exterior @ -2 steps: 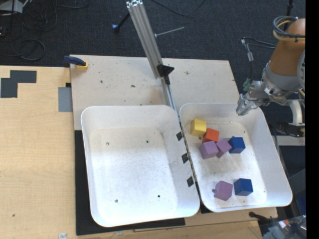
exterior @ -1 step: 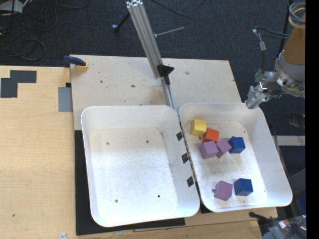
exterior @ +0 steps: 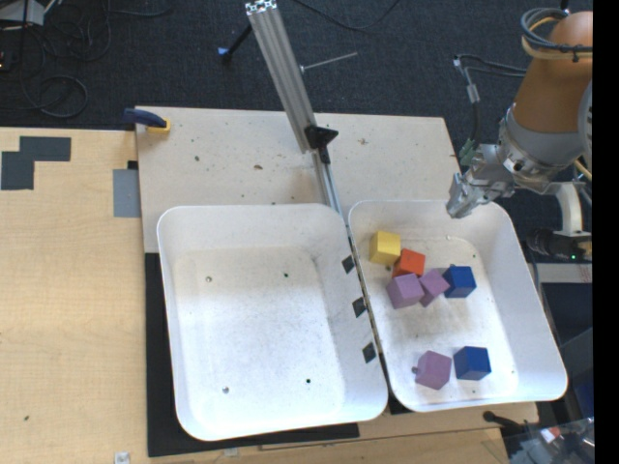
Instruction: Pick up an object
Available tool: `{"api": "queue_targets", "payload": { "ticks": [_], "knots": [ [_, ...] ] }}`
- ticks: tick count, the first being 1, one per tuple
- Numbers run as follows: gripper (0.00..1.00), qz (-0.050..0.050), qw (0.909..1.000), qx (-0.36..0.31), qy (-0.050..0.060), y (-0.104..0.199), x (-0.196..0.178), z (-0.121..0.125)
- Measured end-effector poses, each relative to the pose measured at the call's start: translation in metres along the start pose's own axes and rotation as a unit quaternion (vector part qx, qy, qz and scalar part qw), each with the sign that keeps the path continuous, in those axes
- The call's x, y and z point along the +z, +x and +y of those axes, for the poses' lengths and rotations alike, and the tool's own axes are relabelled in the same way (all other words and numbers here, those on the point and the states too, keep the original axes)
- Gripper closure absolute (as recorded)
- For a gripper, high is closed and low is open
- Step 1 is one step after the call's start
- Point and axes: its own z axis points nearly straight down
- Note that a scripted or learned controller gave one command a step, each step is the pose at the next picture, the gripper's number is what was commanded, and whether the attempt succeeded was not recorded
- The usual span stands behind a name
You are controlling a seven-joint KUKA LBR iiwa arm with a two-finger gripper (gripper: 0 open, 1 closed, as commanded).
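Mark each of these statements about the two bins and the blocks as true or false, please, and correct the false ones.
1. All the blocks lie in the right bin. True.
2. The yellow block lies nearest the divider between the bins. True.
3. The gripper hangs over the left bin. False: it is above the far edge of the right bin.
4. There are three blue blocks. False: two, one in the cluster and one near the front.
5. The orange block touches the yellow block. True.
6. The gripper holds a purple block. False: nothing is visible in it.
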Motion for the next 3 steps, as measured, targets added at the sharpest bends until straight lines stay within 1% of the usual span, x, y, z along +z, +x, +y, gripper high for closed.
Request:
{"api": "queue_targets", "payload": {
  "ticks": [1, 2, 3],
  "knots": [
    [1.0, 0.0, 1.0, 0.001, 0.001, 0.042, 0.003, -0.007],
    [1.0, 0.0, 1.0, 0.0, 0.001, 0.103, 0.003, -0.014],
    [1.0, 0.0, 1.0, 0.0, 0.001, 0.152, 0.014, -0.018]
  ]
}}
